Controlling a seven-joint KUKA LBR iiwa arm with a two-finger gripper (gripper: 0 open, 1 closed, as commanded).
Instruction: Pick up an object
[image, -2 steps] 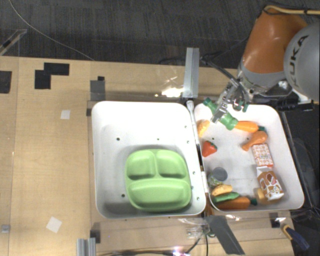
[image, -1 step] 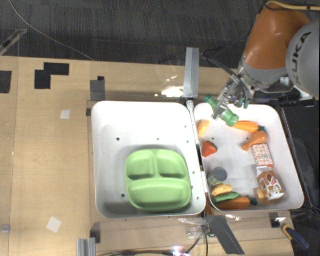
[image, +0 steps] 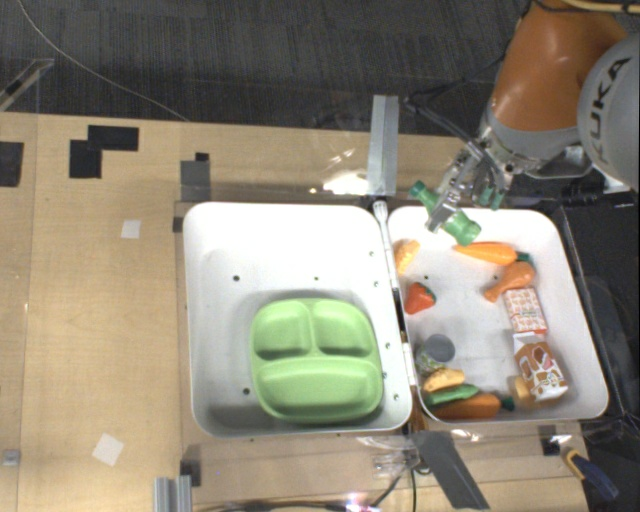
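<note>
My gripper (image: 445, 208) hangs over the back left corner of the right bin (image: 565, 300), tilted down and to the left. A small green piece (image: 419, 191) shows just beside its tip; whether it is held I cannot tell. Right below the tip lies a carrot (image: 487, 253) with a green top. In the same bin lie a second carrot (image: 507, 279), a red pepper (image: 420, 296), a yellow-orange piece (image: 406, 254), two small cartons (image: 530, 340), a grey disc (image: 436, 348) and more toy vegetables (image: 458, 393) at the front.
The left bin (image: 215, 300) holds a green divided plate (image: 315, 358). A grey metal post (image: 383, 145) stands behind the wall shared by the bins. The arm's orange band (image: 545, 70) looms at the upper right.
</note>
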